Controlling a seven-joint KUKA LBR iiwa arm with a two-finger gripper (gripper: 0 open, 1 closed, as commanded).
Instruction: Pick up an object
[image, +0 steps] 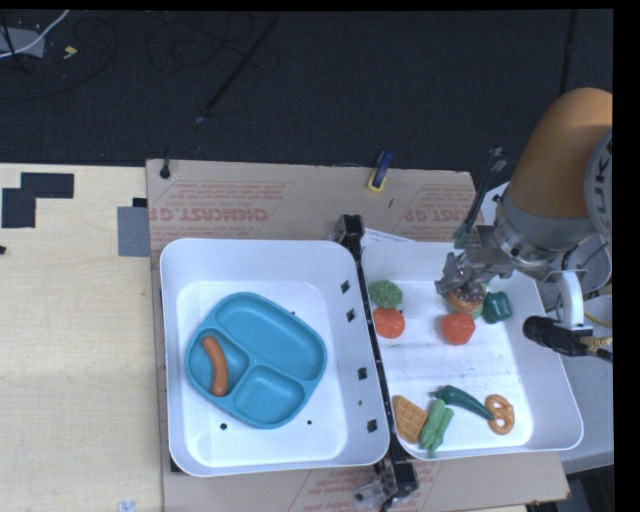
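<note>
Upper right of the frame, right bin (560, 420): gripper (465, 290) sits low over a small tan-orange object (466, 300), mostly hidden beneath it, identity unclear. Finger state cannot be told. Red tomato (458, 328) lies just below.

Grey arm (590, 215), rounded orange band (560, 150), dark metal gripper (465, 285)

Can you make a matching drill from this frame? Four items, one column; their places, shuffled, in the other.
Items:
1. orange toy sausage
2. green broccoli toy
3. brown pretzel toy
4. yellow-handled clamp

Places:
A. right bin, near its front right corner
B. cardboard's far edge
C. compartment of the blue divided plate
D. right bin, by the divider

Pairs: 1-C, 2-D, 3-A, 4-B
</note>
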